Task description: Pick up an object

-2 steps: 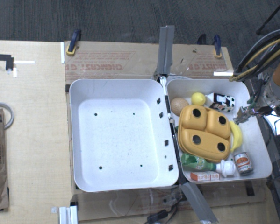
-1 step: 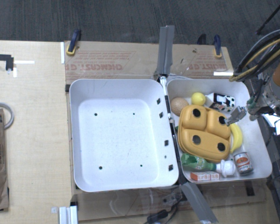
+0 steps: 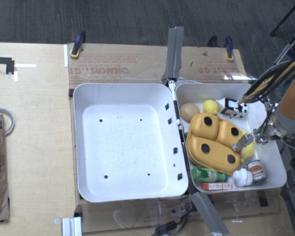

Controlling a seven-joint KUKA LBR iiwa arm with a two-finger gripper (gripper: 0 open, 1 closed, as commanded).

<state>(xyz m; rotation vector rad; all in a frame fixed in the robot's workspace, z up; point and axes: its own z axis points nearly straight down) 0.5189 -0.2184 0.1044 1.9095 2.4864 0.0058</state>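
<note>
Gripper (image 3: 245, 140) seen low in right bin (image 3: 278, 173), fingertips at right edge of yellow toy (image 3: 213, 141); finger spread cannot be told, no grasp shown. Toy is flanked by egg (image 3: 188, 111), lemon (image 3: 211, 106), green bottle (image 3: 209, 174), can (image 3: 256, 170)

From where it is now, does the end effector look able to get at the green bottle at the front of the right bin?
Probably yes. The end effector hangs over the right bin, by the big yellow toy's right edge. The green bottle lies just in front of that toy, its top side uncovered, though the toy crowds one side.
</note>
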